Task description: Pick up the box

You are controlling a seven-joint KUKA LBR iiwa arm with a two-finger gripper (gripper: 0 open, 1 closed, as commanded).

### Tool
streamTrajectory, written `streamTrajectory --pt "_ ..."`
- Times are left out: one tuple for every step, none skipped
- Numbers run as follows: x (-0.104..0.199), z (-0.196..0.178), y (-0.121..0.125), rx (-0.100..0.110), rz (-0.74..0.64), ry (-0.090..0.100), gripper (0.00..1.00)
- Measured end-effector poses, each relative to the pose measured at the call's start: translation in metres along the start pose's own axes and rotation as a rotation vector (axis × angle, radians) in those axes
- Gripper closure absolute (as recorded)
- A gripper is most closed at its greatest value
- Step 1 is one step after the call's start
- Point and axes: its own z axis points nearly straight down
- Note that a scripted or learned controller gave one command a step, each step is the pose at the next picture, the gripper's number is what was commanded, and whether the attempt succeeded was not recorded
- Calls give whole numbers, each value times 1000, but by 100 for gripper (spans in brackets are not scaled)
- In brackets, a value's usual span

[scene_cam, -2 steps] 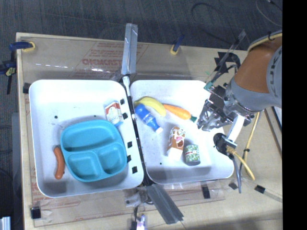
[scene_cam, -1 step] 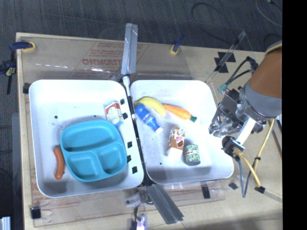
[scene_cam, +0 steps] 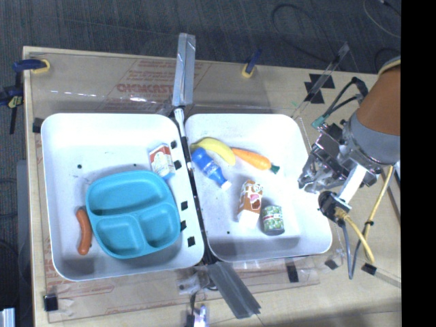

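A small red and white box [scene_cam: 161, 159] lies in the left bin against the divider, just above the blue tray. A second carton, orange and white [scene_cam: 251, 199], stands in the middle of the right bin beside a green can [scene_cam: 272, 219]. My gripper [scene_cam: 311, 178] hangs over the right rim of the right bin, well right of both cartons and touching neither. Nothing shows in its grasp.
The left bin [scene_cam: 61, 135] holds a blue compartment tray [scene_cam: 133, 213] and a sausage [scene_cam: 84, 231]. In the right bin [scene_cam: 286, 131] lie a banana [scene_cam: 214, 147], a blue bottle [scene_cam: 208, 167] and a carrot [scene_cam: 253, 159]. Cables trail by the arm at the right.
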Motion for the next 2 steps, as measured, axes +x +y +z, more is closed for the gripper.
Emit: streamTrajectory --pt "1 -9 0 4 -9 -2 100" --pt "2 -19 0 7 -19 -4 100"
